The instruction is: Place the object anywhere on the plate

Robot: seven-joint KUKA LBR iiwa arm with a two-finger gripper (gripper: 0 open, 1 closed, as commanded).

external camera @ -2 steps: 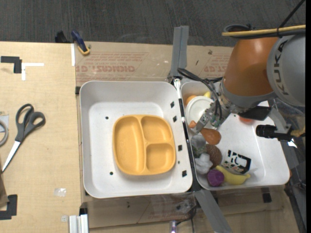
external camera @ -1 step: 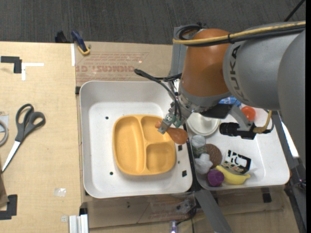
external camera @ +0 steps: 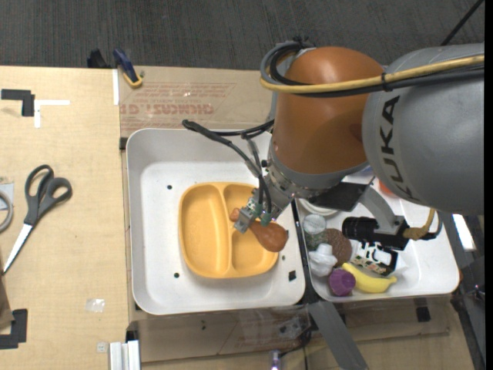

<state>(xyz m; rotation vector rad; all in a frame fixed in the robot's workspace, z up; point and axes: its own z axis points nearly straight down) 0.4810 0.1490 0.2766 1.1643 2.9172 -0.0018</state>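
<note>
Two white bins sit side by side on the bench, and we look down on them from above. The biggest thing we see is the grey arm [external camera: 431,122] with its orange band [external camera: 323,106], and it reaches in from the right and covers a lot of the right bin [external camera: 439,280]. Next in size is the left bin [external camera: 146,206], and in it lies the yellow plate [external camera: 204,230], which has two parts with a ridge between them. Then comes the pincer [external camera: 253,216], which hangs over the right part of the plate. Just beside it, down and to the right, is the brown object [external camera: 271,236]. It looks like a toy drumstick, fat at one end and thin at the other. Its fat end lies on the right edge of the plate, and its thin end points up and to the left, right at the pincer tips. We think the pincer may be pinching that thin end, but the spot is small and dark, so we cannot tell if it is spread or pressed together. The object already looks mostly over the plate, so we guess the next job is to let it rest there. In the right bin we also see a banana [external camera: 371,281], a purple fruit [external camera: 341,282] and more little toys.
</note>
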